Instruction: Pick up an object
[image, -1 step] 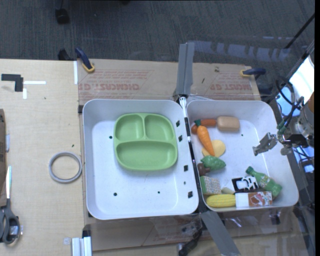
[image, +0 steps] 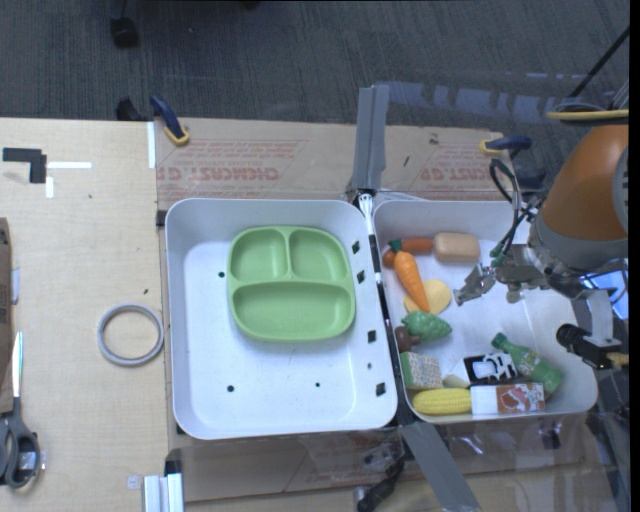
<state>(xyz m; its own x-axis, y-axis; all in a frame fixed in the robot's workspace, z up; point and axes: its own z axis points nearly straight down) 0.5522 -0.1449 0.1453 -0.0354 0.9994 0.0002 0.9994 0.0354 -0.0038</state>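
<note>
Pincer (image: 478, 286) hovers right of carrot (image: 406, 270), jaws apparently spread, holding nothing, probably lining up grasp.

High slanted overhead view of both bins (image: 180, 300).

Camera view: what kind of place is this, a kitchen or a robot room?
Most likely a robot lab, not a kitchen. A robot arm reaches over two white bins on a bench, the food such as the carrot and corn looks like toys, and clamps hold cardboard down.
</note>
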